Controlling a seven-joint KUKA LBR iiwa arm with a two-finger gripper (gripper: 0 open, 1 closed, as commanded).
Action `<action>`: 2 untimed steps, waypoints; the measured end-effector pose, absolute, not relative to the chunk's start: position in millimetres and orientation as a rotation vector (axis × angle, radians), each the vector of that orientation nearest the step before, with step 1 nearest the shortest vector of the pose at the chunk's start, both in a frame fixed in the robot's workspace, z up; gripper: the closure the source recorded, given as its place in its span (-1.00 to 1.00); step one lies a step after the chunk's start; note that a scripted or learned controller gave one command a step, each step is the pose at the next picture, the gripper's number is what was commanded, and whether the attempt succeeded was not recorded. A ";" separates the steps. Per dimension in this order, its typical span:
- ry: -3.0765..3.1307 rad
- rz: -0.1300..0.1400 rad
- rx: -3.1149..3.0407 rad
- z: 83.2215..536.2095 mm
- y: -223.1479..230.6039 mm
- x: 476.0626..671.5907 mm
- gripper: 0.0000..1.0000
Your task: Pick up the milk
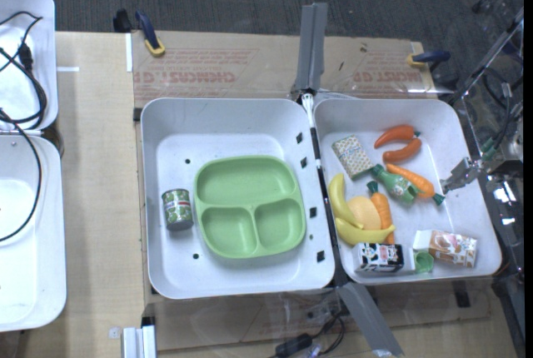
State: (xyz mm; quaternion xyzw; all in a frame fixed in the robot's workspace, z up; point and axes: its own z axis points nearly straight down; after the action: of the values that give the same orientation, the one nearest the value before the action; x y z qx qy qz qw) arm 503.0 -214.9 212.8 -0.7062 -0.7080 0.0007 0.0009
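The milk (380,257) lay low in the right bin (466,131), touching the banana (350,219) and just beside the juice carton (450,248); your hand (460,176) hovered at the right rim, spread unclear, so crowding risked a wrong grab

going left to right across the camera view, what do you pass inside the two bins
green can → green divided tray → banana → milk carton → juice carton → gripper at the right bin's far right side.
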 end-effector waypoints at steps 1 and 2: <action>-2.337 -0.004 -2.078 98.5 -216.4 476.7 -1.00; -2.533 -0.004 -1.847 93.8 -218.2 487.6 -1.00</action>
State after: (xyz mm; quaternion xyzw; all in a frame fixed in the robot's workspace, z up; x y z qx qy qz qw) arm 487.6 -218.2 93.8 -0.5892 -0.8080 -0.0014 0.0031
